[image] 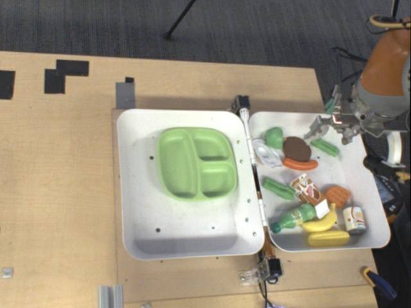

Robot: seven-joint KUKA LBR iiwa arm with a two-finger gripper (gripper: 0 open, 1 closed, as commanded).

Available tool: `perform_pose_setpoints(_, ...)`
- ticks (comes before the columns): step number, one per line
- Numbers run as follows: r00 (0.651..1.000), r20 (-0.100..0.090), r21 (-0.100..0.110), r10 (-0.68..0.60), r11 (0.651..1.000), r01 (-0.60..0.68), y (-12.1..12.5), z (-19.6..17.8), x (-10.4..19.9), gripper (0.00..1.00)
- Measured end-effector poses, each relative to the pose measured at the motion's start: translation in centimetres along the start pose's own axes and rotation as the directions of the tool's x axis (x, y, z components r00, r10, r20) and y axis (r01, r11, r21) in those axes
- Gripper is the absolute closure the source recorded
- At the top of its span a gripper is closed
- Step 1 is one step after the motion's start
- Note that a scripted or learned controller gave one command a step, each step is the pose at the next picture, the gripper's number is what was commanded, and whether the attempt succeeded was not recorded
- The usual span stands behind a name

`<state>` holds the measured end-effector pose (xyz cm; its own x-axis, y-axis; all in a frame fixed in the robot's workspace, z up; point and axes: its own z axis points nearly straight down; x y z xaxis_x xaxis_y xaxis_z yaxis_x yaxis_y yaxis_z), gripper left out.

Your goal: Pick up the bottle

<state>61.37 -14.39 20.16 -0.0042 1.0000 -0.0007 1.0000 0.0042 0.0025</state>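
At the near end of the right bin (369,172), toward six o'clock of its floor, I see the bottle (292,218). It is green with a lighter label band and a narrow neck, lying on its side with the neck end pointing to about eight o'clock. A yellow banana (321,223) touches its far end, a second yellow piece (328,238) lies just nearer, and a small can (354,219) sits at three o'clock from those.

Further up the bin are a patterned packet (306,188), an orange piece (338,195), a green stick (278,188), a brown disc (297,148) over an orange sausage shape (300,164), and more green items. The green divided plate (196,162) sits in the left bin (138,172), at nine o'clock.

My pincer (332,126) hangs over the far end of the right bin, at twelve o'clock from the bottle and well apart from it, fingers spread and gripping nothing.

To do this well, I would bring it toward six o'clock, turn the fingers across the bottle's body, and come down at the label band, away from the banana, so the fingers close on the bottle alone.
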Motion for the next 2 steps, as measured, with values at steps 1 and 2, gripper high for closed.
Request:
perform_pose_setpoints(1,1.000,0.000,-0.003,-0.004,1.000,0.004,0.13,-1.11,0.06,1.00)
perform_pose_setpoints(2,1.000,0.000,-0.003,-0.004,1.000,0.004,0.12,-1.10,0.06,0.00)
